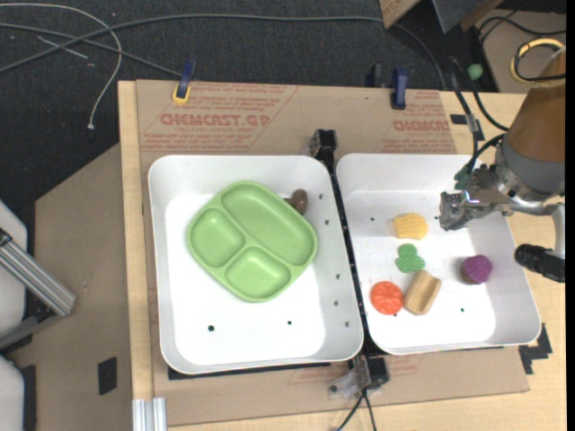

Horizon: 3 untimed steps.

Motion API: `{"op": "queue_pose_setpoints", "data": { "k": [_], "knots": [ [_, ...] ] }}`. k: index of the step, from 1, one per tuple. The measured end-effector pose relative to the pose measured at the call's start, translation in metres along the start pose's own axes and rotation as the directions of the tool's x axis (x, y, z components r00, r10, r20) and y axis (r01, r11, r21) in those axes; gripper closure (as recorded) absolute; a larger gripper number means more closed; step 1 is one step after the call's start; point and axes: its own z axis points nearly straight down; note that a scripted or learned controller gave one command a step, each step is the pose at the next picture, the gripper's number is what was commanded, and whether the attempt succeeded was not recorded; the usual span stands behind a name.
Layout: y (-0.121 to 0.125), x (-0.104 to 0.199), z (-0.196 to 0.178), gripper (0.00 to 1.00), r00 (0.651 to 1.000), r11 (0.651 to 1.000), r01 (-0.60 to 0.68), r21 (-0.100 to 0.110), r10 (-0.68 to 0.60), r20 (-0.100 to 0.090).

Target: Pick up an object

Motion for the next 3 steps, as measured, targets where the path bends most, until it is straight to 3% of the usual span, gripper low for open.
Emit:
{"op": "queue_pose_setpoints", "data": {
  "k": [1,3],
  "knots": [
    [0.0,0.0,0.0,0.0,1.0,1.0,0.0,-0.001,0.0,0.0],
    [0.001,0.002,0.113,0.0,1.0,1.0,0.001,0.005,-0.001,-0.002]
  ]
}}
